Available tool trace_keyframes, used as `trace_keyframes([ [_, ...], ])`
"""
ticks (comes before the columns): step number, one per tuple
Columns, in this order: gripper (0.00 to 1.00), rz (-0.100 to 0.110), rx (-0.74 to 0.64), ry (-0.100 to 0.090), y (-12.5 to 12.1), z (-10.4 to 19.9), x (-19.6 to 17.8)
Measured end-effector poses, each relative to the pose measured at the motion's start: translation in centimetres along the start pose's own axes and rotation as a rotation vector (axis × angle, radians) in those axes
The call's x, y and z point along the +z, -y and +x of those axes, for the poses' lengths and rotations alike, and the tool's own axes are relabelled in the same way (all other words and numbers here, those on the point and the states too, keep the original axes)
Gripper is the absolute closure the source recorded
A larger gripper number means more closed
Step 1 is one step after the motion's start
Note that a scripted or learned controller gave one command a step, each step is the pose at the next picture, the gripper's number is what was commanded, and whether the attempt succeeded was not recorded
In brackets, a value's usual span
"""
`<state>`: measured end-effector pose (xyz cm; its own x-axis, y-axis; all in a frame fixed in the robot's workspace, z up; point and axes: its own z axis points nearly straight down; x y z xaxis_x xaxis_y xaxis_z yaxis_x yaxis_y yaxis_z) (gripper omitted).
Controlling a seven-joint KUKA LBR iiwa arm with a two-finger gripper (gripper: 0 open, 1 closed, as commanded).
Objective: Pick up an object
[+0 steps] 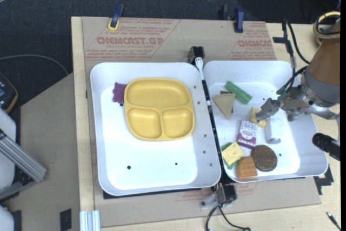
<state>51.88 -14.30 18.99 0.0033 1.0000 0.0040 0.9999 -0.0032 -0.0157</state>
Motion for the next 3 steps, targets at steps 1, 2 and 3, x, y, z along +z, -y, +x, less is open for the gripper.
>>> trace_keyframes([
  [1, 0.0, -0.013, -0.003, 0.002, -0.3, 0.0, -0.6],
  [2, 0.0, -0.01, -0.003, 0.002, -0.5, -0.2, 5.6],
  [3, 0.0, -0.029, -0.001, 0.009, -0.9, -0.5, 8.6],
])
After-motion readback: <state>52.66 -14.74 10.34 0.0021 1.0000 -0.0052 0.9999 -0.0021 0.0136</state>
